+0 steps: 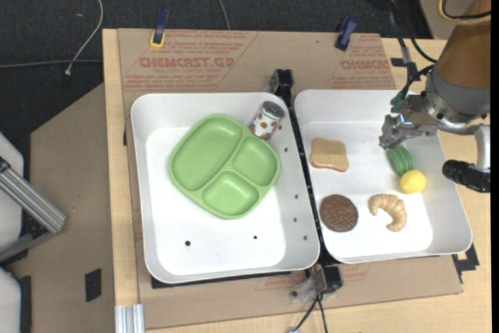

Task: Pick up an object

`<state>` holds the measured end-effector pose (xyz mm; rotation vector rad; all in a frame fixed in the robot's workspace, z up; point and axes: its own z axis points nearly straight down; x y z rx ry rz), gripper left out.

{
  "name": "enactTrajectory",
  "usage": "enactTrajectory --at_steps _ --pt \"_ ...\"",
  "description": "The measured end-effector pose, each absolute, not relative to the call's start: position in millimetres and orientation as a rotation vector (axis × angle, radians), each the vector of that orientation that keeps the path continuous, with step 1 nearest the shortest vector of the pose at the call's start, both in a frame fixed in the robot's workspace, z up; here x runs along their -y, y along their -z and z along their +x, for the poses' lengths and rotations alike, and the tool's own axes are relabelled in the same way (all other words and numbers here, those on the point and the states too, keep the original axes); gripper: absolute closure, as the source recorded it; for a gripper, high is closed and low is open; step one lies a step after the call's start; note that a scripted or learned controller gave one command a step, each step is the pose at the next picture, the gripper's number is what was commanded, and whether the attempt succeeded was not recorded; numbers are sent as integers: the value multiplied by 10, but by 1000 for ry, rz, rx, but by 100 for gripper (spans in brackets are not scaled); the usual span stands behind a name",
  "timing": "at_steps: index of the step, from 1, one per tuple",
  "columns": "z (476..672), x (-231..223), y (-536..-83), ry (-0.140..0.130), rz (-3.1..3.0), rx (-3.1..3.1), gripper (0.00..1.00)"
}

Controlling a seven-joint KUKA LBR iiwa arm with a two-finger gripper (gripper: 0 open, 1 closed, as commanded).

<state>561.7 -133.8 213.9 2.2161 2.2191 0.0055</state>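
We found the claw (pixel 394 135) low over the right bin (pixel 366 111), near its far right side, hanging from the grey wrist with the orange band of the arm (pixel 470 51) above it. We could not tell from this angle how the claw was set; nothing was visibly caught in it.

Just below the claw lay a green pickle-like toy (pixel 401 159), close under the tip, though we could not say whether they touched. Just beyond that, further toward the near edge, sat a yellow lemon (pixel 413 182). A croissant (pixel 391 210) lay nearer still, below and slightly left of the claw. A slice of toast (pixel 329 154) rested to the claw's left, and a round brown patty (pixel 339 212) lay left and toward the near edge.

Well to the claw's left, in the left bin (pixel 156 168), we noted a green divided plate (pixel 224 165) and a small patterned cup (pixel 267 119) lying tipped at the plate's far corner.
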Motion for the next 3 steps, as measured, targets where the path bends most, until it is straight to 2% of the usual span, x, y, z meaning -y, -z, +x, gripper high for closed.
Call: enactTrajectory --at_steps 1,3 --pt "5834 765 -2212 -6 2213 -2229 100" --pt "6036 -461 -2197 -5 2214 -2229 100"
